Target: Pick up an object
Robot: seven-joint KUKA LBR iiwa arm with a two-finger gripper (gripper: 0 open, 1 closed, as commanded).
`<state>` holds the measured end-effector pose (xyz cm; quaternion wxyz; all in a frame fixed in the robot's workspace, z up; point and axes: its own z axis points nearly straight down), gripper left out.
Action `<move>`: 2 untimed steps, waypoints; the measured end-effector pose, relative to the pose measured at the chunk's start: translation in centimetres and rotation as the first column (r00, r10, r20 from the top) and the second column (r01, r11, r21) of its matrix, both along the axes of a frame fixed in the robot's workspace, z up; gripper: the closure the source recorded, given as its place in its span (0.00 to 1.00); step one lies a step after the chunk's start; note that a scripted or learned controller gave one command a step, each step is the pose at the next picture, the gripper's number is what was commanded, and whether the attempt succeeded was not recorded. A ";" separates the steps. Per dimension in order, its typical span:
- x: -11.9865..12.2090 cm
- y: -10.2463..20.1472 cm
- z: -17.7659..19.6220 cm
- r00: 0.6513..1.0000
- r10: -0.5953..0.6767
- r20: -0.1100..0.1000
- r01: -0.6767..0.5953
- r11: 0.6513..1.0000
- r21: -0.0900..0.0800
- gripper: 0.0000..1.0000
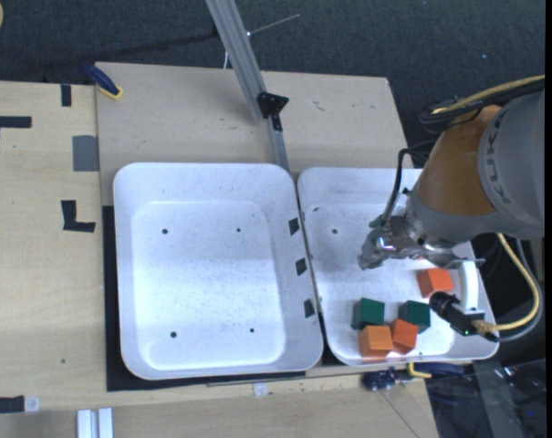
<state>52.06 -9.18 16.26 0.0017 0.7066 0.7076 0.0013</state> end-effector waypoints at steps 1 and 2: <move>0.7 0.8 4.8 1.000 0.001 0.000 -0.001 1.000 0.000 1.00; 0.8 0.8 10.0 1.000 0.001 0.000 -0.001 1.000 0.000 1.00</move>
